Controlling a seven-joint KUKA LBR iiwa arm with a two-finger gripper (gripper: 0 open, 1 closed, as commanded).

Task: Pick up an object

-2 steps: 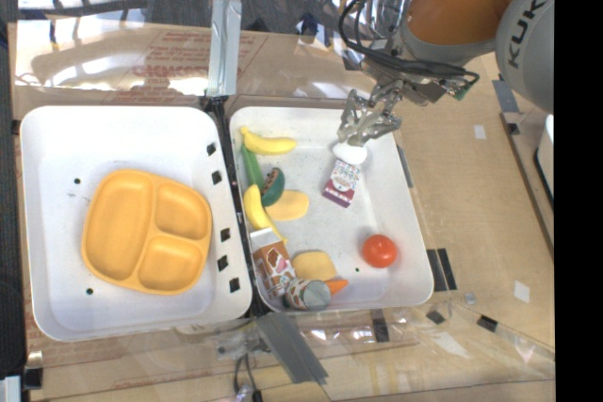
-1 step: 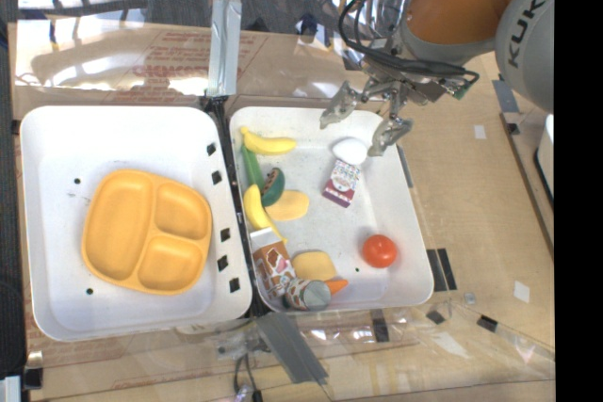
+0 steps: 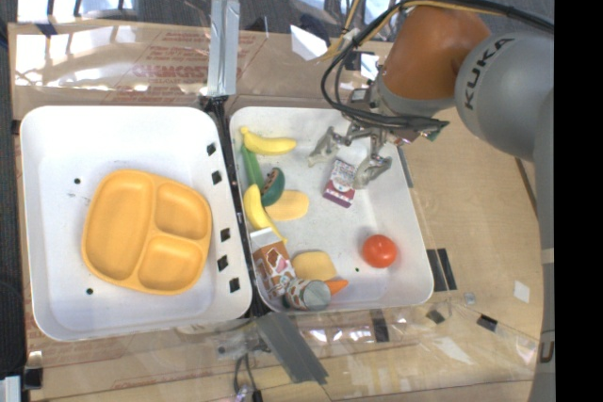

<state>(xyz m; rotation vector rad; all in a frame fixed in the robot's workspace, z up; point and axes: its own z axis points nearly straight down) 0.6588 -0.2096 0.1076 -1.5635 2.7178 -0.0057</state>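
from the camera above the table, my arm (image 3: 490, 80) reaches in from the right, and my claw (image 3: 350, 151) hangs released over the upper part of the right bin (image 3: 415, 231), its fingers (image 3: 323, 146) spread apart with nothing between them. a small white and purple packet (image 3: 341, 184) lies on the bin floor just below the claw, close to one fingertip, though i cannot tell whether they touch. along the left wall of this bin i see a yellow banana (image 3: 268, 144), a green piece (image 3: 252, 167), a second banana (image 3: 255, 207) and a pale yellow piece (image 3: 290, 205). a red tomato (image 3: 380, 250) sits apart toward the lower right. a brown printed box (image 3: 273, 264), a grey-topped can (image 3: 311, 295) and an orange carrot (image 3: 335, 285) crowd the lower left corner. the left bin (image 3: 47, 146) holds a yellow divided tray (image 3: 146, 231).
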